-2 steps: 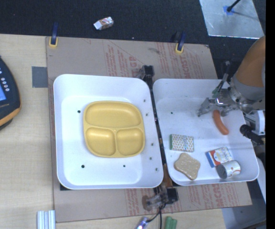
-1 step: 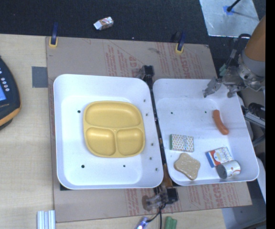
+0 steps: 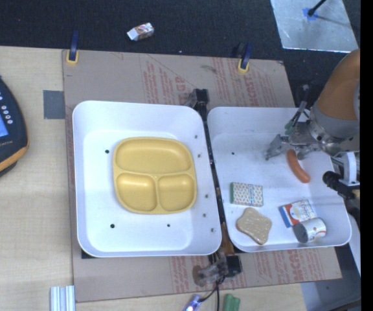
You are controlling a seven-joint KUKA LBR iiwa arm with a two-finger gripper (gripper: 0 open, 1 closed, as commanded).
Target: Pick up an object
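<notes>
Gripper [image 3: 289, 145] poised low in the right bin [image 3: 238, 125], fingers spread apart and grasping nothing. A sausage [image 3: 298, 166] lies just beside it toward the bin's near-right, long axis running diagonally away from the fingertips.

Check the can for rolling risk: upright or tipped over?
Tipped: the can lies on its side in the right bin, its round end showing.
</notes>
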